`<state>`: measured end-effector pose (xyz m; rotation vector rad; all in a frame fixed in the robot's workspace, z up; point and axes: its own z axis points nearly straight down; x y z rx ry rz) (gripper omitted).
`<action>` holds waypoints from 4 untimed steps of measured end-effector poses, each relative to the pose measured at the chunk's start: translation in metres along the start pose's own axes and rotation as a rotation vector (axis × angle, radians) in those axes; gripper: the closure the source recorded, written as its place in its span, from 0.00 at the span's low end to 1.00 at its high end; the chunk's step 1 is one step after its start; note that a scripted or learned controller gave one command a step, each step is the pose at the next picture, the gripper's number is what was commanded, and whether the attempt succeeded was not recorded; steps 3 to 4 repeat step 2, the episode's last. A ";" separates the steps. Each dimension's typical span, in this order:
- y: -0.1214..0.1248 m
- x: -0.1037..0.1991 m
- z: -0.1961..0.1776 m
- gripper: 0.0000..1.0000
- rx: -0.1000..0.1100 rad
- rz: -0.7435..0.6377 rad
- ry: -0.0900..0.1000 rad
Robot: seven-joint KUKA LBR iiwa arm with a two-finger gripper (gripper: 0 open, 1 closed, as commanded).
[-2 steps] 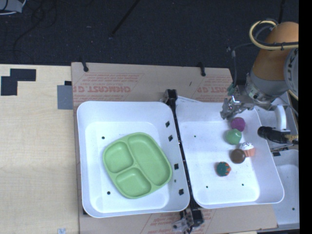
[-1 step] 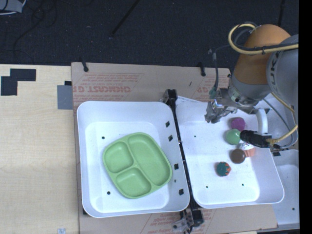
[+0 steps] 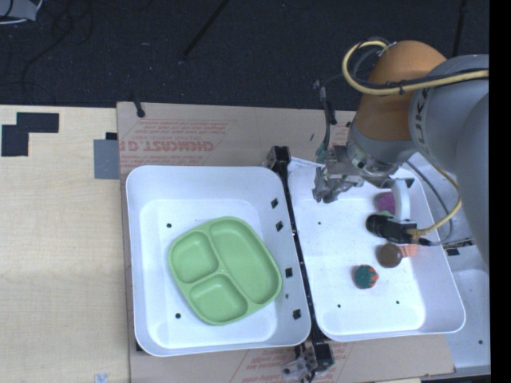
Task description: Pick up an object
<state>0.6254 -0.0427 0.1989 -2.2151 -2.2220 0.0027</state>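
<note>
Camera view, arm (image 3: 415, 110) partly hiding pink object (image 3: 386, 202)

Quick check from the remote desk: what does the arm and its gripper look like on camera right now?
The arm is bulky and grey, with a rounded orange band above the wrist. A yellowish cable loops over the orange part, and another runs down the arm's side. The gripper is small, grey metal and dark at its tips, over the right bin.

A light green tray (image 3: 225, 270) sits in a white bin (image 3: 152, 206). The other white bin (image 3: 431, 313) holds a green-and-orange ball (image 3: 366, 276), a brown disc (image 3: 390, 255) and a pink piece (image 3: 386, 202).
</note>
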 end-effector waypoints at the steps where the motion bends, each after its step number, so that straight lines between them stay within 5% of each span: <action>1: -0.004 0.060 0.001 1.00 0.001 -0.001 0.001; 2: 0.000 0.105 -0.013 1.00 -0.002 -0.001 0.000; 4: 0.000 0.105 -0.013 1.00 -0.002 -0.001 0.000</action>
